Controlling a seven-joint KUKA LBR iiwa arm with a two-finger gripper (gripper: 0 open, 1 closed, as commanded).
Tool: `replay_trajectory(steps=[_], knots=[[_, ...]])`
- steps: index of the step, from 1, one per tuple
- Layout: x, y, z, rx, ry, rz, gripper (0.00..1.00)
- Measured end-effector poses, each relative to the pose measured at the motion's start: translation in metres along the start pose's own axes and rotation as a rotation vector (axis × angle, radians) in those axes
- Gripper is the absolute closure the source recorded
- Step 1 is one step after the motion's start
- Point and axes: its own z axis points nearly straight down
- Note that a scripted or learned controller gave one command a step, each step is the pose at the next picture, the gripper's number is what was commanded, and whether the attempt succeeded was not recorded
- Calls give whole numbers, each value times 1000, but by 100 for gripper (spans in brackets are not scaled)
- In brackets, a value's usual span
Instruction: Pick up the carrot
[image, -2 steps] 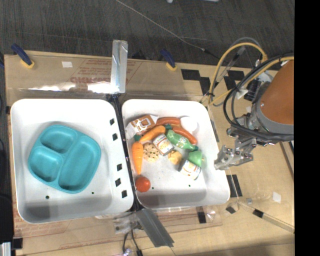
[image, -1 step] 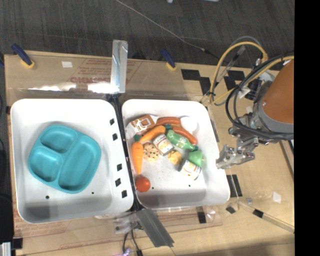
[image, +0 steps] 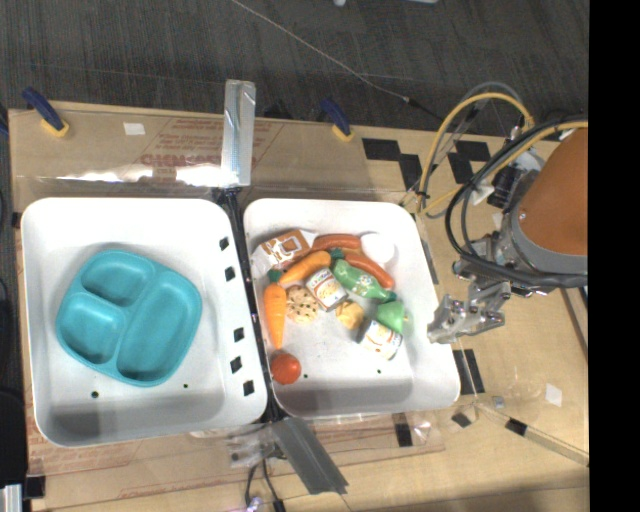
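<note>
An orange carrot (image: 273, 314) lies lengthwise near the left wall of the right bin (image: 430, 290), tip pointing toward the front. A second orange carrot-like piece (image: 306, 265) lies slanted among the toy foods behind it. My gripper (image: 462, 317) hangs outside the right bin, just past its right rim, well to the right of the carrot. Nothing is between its fingers.
The right bin also holds a red tomato (image: 285, 368), a cookie (image: 300, 304), sausages (image: 352, 246), green vegetables (image: 362, 281), small cans (image: 327, 288) and a white egg (image: 378, 246). A teal divided plate (image: 128, 316) sits in the left bin (image: 40, 300). Cables (image: 470, 150) loop at the right.
</note>
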Motion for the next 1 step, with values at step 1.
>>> replay_trajectory(steps=[1], knots=[[-1, 0, -66, 5, 2, -130, 100]])
